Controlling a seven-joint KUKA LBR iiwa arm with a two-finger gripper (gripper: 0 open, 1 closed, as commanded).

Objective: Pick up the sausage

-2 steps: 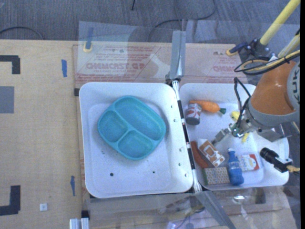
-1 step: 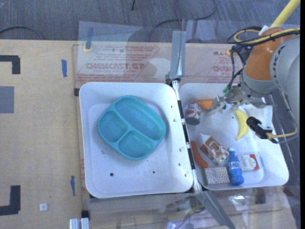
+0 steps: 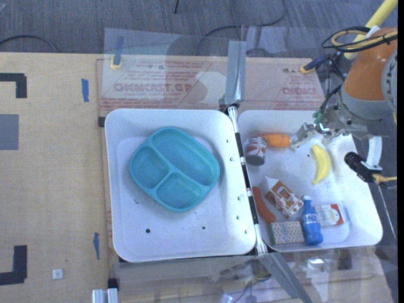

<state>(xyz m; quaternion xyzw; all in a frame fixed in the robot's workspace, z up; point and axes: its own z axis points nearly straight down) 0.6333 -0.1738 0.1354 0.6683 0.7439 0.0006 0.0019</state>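
The sausage (image 3: 263,205) is a reddish-brown stick lying along the left wall of the right bin (image 3: 360,235), near its front, right beside a small red and white carton (image 3: 283,197). My gripper (image 3: 308,132) hangs over the back of that bin, between an orange carrot (image 3: 276,140) and a banana (image 3: 321,163). It is well behind and to the right of the sausage and not touching it. The grey arm with its orange band (image 3: 369,74) rises from the gripper toward the upper right.
A teal divided plate (image 3: 175,168) lies in the left bin (image 3: 126,232). The right bin also holds a small can (image 3: 255,150), a blue bottle (image 3: 310,221), a patterned box (image 3: 286,232) and a white packet (image 3: 331,214). A metal divider (image 3: 243,182) separates the bins.
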